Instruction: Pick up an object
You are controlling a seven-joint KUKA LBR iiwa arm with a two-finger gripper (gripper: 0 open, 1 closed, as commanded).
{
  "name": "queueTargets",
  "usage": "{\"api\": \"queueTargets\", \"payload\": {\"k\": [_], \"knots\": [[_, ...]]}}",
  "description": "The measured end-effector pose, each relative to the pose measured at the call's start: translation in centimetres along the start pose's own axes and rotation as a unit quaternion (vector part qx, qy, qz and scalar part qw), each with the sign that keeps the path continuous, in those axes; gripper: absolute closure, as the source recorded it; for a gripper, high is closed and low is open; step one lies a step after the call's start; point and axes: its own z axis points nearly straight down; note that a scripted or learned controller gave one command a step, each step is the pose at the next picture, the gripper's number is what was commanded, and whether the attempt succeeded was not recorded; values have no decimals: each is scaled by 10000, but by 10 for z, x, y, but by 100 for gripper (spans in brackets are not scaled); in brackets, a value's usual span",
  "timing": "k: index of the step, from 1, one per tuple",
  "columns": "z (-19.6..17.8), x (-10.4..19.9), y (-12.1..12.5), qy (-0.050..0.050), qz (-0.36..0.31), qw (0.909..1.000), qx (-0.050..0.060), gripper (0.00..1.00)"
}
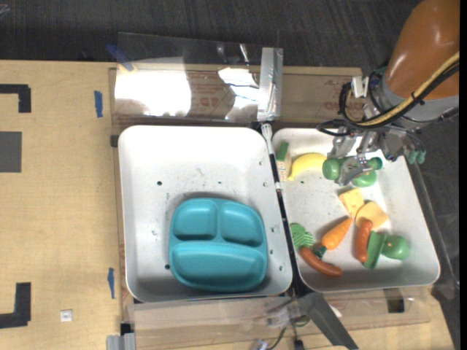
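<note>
You're looking at the arm (pixel 427 42) coming in from the right w/ the gripper (pixel 355 160) sitting low over the back part of the right bin (pixel 423 217). Can't tell if it's gripping anything or not; the cables and metal bits up there are blocking the view, so don't count on a grab.

Stuff relative to the gripper: a green round thing (pixel 332 168) is sitting right beside it on the left, looks like it's touching or nearly so. Another green piece (pixel 365 179) is lying just below it, partly under the hardware. A yellow banana-ish piece (pixel 306 164) is lying further left of that, w/ a small green bit (pixel 282 150) past it by the divider.

Below the gripper, toward the front of the bin: a yellow wedge (pixel 352 200) is lying near, then a yellow-orange chunk (pixel 373 213) just beside it. Further down you're seeing an orange carrot (pixel 336 233) lying tilted, a red-orange pepper-looking thing (pixel 362 240), a green apple-ish thing (pixel 396 248) and a green strip (pixel 374 249) betw those two. Down-left of the gripper, well apart, a red chili w/ a green leafy top (pixel 315 257) is lying near the front-left corner.

Left bin (pixel 146 166) is well apart from the gripper, holding a teal divided plate (pixel 217 245) sitting near its front.
</note>
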Motion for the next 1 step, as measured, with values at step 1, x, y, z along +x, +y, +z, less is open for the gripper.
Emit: {"api": "queueTargets", "payload": {"k": [1], "knots": [[14,-88,52,-31,-426,9991,-11,100]]}}
